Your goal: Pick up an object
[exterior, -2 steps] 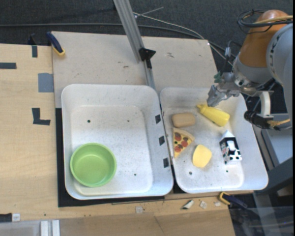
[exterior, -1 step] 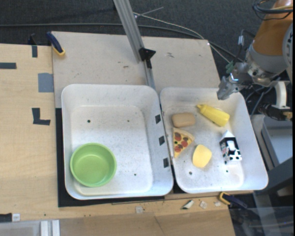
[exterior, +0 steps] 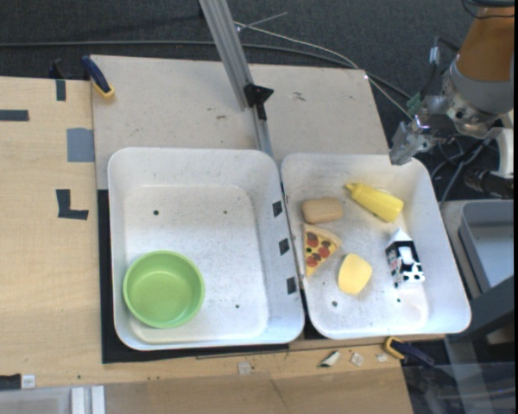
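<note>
The desk [exterior: 34, 197] is pale wood with grey tape marks on its left part, and it carries two shallow white bins side by side. The left bin [exterior: 198, 171] holds a green bowl [exterior: 163, 288], upright in its near left corner. The right bin [exterior: 440, 266] holds five small things: a yellow mustard bottle [exterior: 375, 201] lying on its side toward the far edge, a tan bread piece [exterior: 321, 210] just left of it, a pizza slice [exterior: 319, 248] near the bread by the left wall, a yellow round piece [exterior: 355, 274] just right of the slice, and a black-and-white carton [exterior: 404, 262] lying near the right side. The arm [exterior: 488, 54], grey with an orange band, reaches in from the right. Its gripper [exterior: 403, 145] hangs above the far right corner of the right bin, apart from all five things; nothing sits between the fingers, and whether they are spread or closed cannot be told.
</note>
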Controlling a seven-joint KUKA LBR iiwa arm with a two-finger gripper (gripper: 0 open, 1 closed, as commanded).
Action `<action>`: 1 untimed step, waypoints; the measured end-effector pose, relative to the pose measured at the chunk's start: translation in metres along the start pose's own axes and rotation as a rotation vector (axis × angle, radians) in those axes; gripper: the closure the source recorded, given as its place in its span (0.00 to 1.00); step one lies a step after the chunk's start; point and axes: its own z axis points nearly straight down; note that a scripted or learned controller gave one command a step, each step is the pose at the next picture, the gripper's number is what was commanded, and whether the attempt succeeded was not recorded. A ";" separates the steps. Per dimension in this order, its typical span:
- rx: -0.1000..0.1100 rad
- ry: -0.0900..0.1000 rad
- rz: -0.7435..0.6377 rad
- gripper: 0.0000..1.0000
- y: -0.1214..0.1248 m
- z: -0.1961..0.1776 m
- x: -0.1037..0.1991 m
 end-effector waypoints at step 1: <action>0.004 0.002 -0.005 1.00 0.001 -0.002 0.057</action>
